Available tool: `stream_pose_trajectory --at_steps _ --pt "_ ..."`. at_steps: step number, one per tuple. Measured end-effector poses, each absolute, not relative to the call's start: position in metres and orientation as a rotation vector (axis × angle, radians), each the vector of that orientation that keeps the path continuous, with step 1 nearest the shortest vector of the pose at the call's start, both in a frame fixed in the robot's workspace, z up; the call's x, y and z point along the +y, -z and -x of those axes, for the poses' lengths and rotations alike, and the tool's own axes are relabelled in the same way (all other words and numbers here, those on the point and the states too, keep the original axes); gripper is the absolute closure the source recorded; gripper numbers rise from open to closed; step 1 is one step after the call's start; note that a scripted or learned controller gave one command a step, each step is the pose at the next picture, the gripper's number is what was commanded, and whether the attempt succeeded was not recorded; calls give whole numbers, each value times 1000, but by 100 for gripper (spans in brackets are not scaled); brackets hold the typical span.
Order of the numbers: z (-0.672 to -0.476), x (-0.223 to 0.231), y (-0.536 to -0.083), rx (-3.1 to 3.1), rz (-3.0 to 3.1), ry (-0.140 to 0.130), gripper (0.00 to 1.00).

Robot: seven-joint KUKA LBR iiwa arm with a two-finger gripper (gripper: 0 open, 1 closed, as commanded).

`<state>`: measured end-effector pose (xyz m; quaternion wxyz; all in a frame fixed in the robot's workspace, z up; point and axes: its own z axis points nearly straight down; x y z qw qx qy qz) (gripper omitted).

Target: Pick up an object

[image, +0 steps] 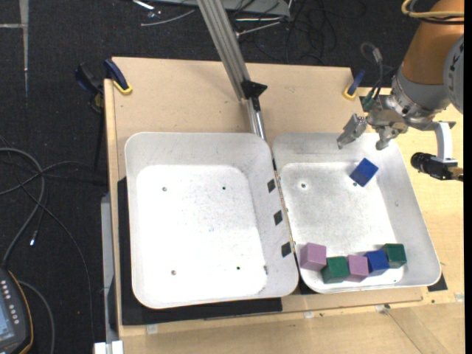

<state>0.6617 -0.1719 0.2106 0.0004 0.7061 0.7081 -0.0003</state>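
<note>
Two-finger grey metal gripper [368,134] hangs over the far rim of the right-hand shallow white bin [413,220], fingers spread wide with nothing between them; one fingertip sits to the left, the other to the right, and both are small and slightly blurred. Nearest the camera, a row of five small blocks lies along the front wall of that bin: a light purple cube [313,256], a dark green cube [336,269], a second light purple cube [358,266], a blue cube [377,260] and a dark green cube at the right end [396,254]. They touch or nearly touch one another and crowd the rim, leaving little side room there. The middle of the bin floor is bare white with fine speckles. Further back, a lone blue block [363,172] sits well apart from the row, just below the gripper, turned so one corner points toward the front; no long axis can be made out. The left-hand shallow white bin [140,220] lies beside it, rims touching along the centre. The grey arm with orange band [434,46] is cut off at the right and top edge. A slanted aluminium bar [225,39] crosses the far bench edge.
</note>
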Motion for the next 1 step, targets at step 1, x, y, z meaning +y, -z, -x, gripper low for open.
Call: stream_pose_trajectory --at_steps 1 --pt "-664 -219 -112 2222 -2218 0 0"
